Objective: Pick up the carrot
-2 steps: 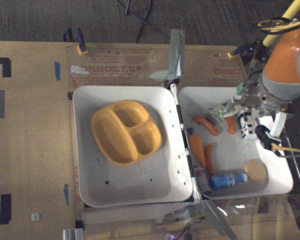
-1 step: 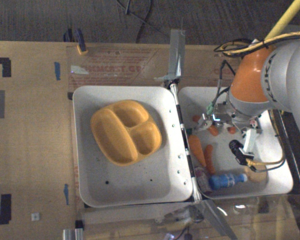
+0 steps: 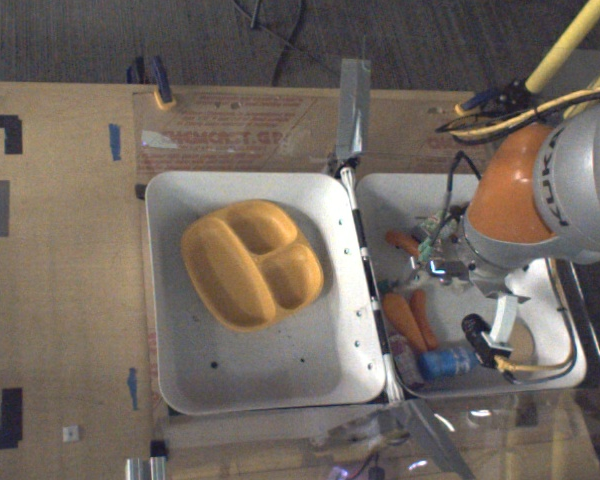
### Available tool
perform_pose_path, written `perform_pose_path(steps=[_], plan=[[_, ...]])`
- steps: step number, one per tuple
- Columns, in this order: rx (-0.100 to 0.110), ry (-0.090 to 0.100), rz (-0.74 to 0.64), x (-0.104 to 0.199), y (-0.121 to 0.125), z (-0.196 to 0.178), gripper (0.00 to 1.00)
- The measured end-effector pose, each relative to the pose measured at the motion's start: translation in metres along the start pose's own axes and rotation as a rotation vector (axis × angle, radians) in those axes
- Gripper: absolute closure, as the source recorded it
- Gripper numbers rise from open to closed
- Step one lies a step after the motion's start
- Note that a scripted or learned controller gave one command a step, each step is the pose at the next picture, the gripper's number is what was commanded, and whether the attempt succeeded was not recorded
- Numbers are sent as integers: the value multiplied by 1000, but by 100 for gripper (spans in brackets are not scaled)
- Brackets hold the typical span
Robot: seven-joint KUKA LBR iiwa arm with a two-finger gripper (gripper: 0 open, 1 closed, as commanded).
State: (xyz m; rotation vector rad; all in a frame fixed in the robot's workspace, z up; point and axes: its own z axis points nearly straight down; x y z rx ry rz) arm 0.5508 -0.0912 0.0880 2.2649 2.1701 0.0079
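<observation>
The yellow dish (image 3: 252,264) is sitting in the left bin (image 3: 180,368). The carrot (image 3: 401,321) is lying by the right bin's (image 3: 410,200) left wall, near a blue bottle (image 3: 446,360). My gripper (image 3: 435,260) is hovering nearby; I cannot tell whether it is open or closed. Crowding may be making me catch the wall or the bottle instead.

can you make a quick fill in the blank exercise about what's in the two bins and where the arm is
1. The yellow divided dish lies in the ______ bin in the camera view.
2. The dish has ______ compartments.
3. The carrot lies in the same bin as the ______ bottle.
4. The arm's orange band hangs over the ______ bin.

Missing words: left; three; blue; right
</observation>
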Motion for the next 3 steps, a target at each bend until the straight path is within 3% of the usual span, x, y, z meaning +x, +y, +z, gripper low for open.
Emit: perform_pose_path(steps=[1, 2, 3], plan=[[-1, -1, 337, -37, -68, 0, 0], [-4, 0, 341, -37, -67, -10, 100], [10, -2, 511, 54, -73, -96, 100]])
